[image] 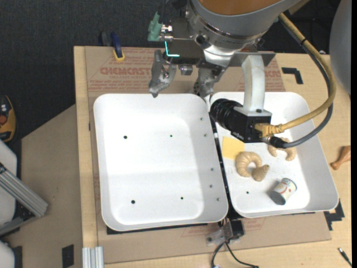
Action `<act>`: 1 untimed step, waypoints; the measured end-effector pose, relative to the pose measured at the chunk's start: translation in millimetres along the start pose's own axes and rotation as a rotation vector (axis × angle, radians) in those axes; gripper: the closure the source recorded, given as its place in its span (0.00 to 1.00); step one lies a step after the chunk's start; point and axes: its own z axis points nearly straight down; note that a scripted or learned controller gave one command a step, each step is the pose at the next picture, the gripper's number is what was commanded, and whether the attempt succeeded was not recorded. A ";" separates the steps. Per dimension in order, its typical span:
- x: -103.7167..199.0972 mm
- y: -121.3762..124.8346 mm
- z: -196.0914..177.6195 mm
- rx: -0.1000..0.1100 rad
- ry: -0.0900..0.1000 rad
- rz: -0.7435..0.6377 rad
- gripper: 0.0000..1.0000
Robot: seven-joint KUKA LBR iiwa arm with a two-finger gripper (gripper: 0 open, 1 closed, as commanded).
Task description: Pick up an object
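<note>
Claw hangs over the far rim of the left bin, fingers spread apart with nothing between them. One finger sits over the bin's far edge, the other close to the divide between the two bins.

Candidate objects all lie in the right bin, nearer the camera than the claw and off to its arm side, well apart from it.

Count, right bin:
- 1 tan croissant-shaped piece, curled, lying flat. Probably a light toy or foam form; the surface looks matte, so not slippery. Best hold judged to be across the thick middle of the arc, not the tapered ends.
- 1 small grey-and-white cylinder, on its side, just beyond the croissant from the claw. Judged light and stiff; it may roll if nudged, so close across its curved sides.
- 1 flat yellow piece, partly under the black camera unit on the arm. Thin and flush to the floor; poor candidate.
- 1 small tan piece beside the cable, partly hidden; shape unclear.

Left bin: no objects seen, four dark dots in the floor.

Counter: cardboard sheet under both bins; 1 blue-and-yellow clamp at its far edge.
</note>
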 end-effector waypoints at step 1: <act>0.9 0.1 -10.9 -0.003 0.001 -0.002 1.00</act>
